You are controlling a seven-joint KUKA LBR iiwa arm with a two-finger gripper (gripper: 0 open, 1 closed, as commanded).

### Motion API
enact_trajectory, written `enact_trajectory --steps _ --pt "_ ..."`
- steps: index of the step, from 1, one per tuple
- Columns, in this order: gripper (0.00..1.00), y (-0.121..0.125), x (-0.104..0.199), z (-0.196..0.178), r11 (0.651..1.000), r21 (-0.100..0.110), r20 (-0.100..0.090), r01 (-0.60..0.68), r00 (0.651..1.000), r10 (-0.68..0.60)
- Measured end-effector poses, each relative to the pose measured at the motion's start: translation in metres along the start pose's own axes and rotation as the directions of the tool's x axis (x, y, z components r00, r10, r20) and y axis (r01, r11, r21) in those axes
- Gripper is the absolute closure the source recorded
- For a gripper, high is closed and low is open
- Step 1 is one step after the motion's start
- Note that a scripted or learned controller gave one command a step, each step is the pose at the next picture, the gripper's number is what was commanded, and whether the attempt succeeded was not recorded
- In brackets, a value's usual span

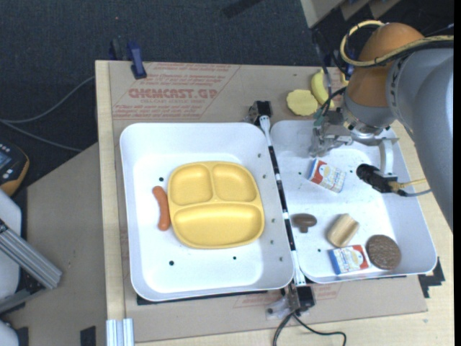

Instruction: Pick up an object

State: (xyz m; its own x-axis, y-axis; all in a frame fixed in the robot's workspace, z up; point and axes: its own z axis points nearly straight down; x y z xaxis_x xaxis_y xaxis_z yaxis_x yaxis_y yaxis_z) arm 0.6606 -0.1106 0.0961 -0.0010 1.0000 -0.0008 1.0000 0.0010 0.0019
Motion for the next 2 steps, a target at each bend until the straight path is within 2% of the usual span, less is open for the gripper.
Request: enact_trajectory --steps 1,2 --pt "0.0 0.0 0.0 0.001 1.0 0.001 0.0 0.0 1.0 0.0" --pt "0.0 -0.041 -0.011 0.012 1.0 0.008 -0.002 -0.003 1.0 0.003"
